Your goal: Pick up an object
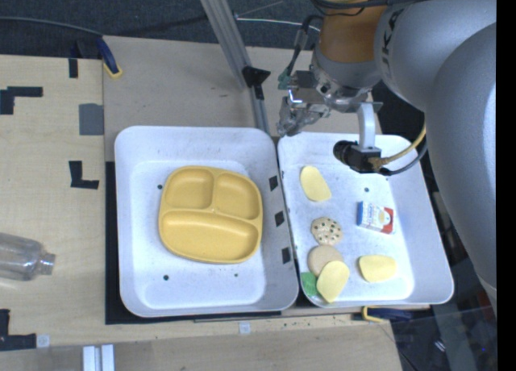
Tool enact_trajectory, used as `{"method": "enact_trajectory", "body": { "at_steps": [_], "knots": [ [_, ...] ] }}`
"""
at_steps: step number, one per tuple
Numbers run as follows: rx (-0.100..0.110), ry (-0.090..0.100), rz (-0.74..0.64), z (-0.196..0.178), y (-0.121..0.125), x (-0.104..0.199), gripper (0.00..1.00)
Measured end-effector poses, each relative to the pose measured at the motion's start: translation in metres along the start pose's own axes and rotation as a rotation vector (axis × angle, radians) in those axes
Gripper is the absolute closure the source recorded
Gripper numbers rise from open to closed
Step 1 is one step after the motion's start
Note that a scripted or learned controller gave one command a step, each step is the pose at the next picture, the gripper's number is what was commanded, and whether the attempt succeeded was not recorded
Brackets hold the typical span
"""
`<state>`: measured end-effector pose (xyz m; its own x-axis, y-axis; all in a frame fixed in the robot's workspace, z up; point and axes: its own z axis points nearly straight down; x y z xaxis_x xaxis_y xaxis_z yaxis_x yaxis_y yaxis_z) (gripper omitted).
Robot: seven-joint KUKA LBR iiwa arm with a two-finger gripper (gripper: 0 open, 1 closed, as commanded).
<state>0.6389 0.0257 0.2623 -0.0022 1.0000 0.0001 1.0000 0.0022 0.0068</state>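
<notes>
The right bin holds several small items: a yellow oval piece, a chocolate-chip cookie, a small red, white and blue carton, a yellow wedge, a tan round piece and a pale yellow-green piece near the front. My gripper hangs above the back left corner of this bin, over the divide between the bins. Nothing shows between its fingers. It is well behind the yellow oval piece.
The left bin carries a yellow sectioned tray. A slanted metal rail rises behind the bins. A clear plastic bottle lies on the bench at far left. The grey arm covers the right side.
</notes>
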Motion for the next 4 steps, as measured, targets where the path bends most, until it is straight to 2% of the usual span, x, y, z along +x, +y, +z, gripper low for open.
{"method": "enact_trajectory", "body": {
  "at_steps": [1, 2, 3, 4],
  "knots": [
    [0.017, -0.002, 0.001, 0.079, -0.027, 0.003, 1.0],
    [-0.001, 0.001, -0.002, -0.024, -0.002, 0.02, 1.0],
    [0.007, -0.003, 0.001, -0.016, 0.029, 0.012, 1.0],
    [0.012, -0.003, 0.004, 0.022, 0.014, -0.014, 1.0]
  ]
}}
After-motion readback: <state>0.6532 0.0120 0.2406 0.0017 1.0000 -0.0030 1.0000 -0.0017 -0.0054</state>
